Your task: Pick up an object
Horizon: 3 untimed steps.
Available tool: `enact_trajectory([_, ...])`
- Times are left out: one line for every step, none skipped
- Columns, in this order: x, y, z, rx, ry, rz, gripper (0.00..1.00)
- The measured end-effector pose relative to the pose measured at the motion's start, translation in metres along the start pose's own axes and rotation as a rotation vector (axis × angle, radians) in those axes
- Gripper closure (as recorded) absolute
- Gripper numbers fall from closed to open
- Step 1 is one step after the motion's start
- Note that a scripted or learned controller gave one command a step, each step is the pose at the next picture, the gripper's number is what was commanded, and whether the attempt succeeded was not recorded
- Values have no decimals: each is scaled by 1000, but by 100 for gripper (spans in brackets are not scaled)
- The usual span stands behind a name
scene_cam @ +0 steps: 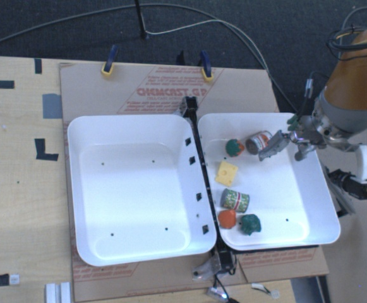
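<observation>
My gripper [287, 149] hangs over the upper right part of the right bin [309, 194], with its two fingers spread apart and nothing between them. A small silver can with a red label [257, 142] lies on its side just left of the nearer finger [272, 148], touching it or nearly so. A dark green ball [234, 147] rests left of that can. Further down the bin lie a yellow block [227, 173], a green labelled can [235, 200], an orange ball [227, 219] and a green lumpy toy [251, 223].
The left bin [132, 188] stands beside the right one, with a black divider strip [199, 182] between them. Both rest on a cardboard sheet [164, 90] held by two clamps at the back. Cables run across the dark floor behind.
</observation>
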<state>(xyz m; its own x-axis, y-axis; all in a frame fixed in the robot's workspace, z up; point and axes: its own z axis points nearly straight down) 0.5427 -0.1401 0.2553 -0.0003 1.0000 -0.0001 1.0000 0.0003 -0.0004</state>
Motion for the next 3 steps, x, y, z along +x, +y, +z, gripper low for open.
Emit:
enact_trajectory([29, 16, 139, 9, 2, -2, 0])
enact_trajectory([23, 76, 171, -2, 0, -1, 0])
enact_trajectory([-10, 86, 170, -2, 0, -68, 0])
